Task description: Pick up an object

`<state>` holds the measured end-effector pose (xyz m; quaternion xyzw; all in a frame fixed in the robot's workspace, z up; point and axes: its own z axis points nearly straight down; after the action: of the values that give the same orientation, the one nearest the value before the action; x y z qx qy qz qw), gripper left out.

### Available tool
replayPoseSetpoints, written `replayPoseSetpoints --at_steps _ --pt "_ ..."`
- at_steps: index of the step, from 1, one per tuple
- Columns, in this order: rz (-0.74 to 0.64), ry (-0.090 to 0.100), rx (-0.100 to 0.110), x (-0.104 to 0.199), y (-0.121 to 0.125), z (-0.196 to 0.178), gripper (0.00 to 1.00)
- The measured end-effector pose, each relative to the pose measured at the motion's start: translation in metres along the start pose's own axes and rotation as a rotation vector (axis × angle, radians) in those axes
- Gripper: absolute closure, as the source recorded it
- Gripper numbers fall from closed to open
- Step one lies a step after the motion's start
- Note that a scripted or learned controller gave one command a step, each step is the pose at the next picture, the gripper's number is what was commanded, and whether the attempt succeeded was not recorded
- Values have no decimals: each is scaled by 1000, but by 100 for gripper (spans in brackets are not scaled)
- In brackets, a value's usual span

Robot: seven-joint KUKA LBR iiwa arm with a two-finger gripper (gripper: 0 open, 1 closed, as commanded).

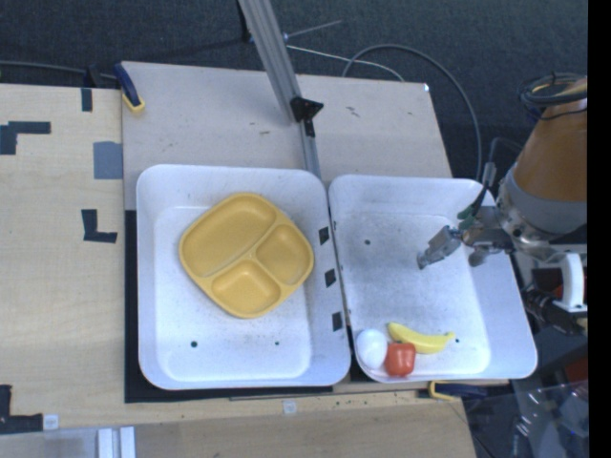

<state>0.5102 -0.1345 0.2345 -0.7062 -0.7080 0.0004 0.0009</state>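
Observation:
A yellow banana (421,338), a red pepper-like piece (401,359) and a white egg-shaped object (370,347) lie together at the near edge of the right bin (382,208). My gripper (451,247) hangs over the right side of that bin, well above and behind these objects. Its fingers (437,248) stand apart with nothing between them. A yellow three-compartment plate (246,253) rests in the left bin (153,284).
The arm's orange band (561,151) and grey wrist sit at the right edge, over the right bin's rim. A metal pole (277,55) runs from the top down to the divide between the bins. Cables lie on the bench behind.

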Motion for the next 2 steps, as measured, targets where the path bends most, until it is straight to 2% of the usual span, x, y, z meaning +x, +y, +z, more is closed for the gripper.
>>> replayPoseSetpoints --at_steps 1,2 --pt "1 0 0 0 0 0 0" --pt "1 1 7 1 1 64 0"
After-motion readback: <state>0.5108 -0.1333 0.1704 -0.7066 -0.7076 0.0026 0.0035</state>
